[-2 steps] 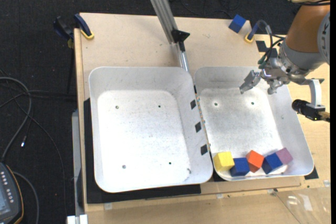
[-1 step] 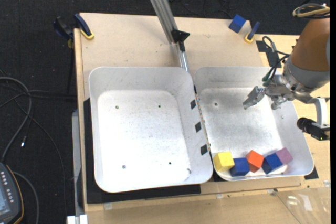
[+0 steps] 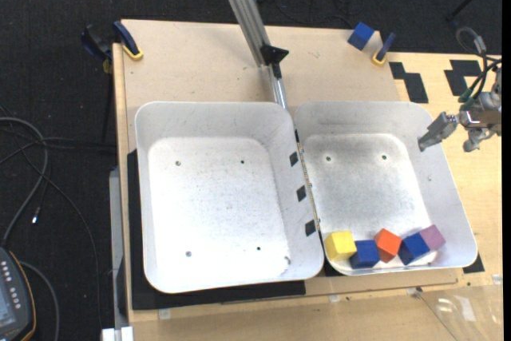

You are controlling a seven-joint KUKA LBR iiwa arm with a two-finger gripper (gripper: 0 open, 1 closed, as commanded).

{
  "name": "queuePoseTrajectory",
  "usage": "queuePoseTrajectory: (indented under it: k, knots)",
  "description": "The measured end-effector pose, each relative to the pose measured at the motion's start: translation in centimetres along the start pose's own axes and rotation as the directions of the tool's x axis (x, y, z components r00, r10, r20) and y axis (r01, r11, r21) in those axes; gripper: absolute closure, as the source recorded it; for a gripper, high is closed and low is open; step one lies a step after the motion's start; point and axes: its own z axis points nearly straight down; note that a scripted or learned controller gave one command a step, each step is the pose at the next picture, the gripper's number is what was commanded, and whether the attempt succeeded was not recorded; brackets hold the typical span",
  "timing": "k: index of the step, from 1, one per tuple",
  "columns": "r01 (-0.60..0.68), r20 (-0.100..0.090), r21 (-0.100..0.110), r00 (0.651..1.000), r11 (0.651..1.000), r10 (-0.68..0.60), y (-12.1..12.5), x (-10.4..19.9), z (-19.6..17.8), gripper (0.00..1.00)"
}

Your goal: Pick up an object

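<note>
Wooden table (image 3: 207, 60) bears two bins; the end effector (image 3: 455, 133) hovers spread and bare, with small, light, rigid blocks (image 3: 383, 245) well below it, graspable across flat sides.

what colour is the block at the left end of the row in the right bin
Yellow, seen in the camera view, beside a blue block.

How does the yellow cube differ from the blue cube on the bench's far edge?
The yellow cube lies in the right bin, at its near edge; the blue cube on the bench sits outside both bins, by the far edge. The yellow cube touches another blue block in a row of blocks; the bench cube stands alone beside a clamp. Colour differs. Both look like small cubes of similar size.
</note>
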Motion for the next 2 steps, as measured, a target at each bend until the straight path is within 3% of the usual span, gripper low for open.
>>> queuePoseTrajectory:
  k: [1,2]
  knots:
    - [0.003,-0.006,0.015,1.0,1.0,-0.003,2.1,0.3,9.6,0.0]
    - [0.007,-0.001,-0.001,1.0,1.0,-0.007,2.4,0.0,-1.2,0.0]
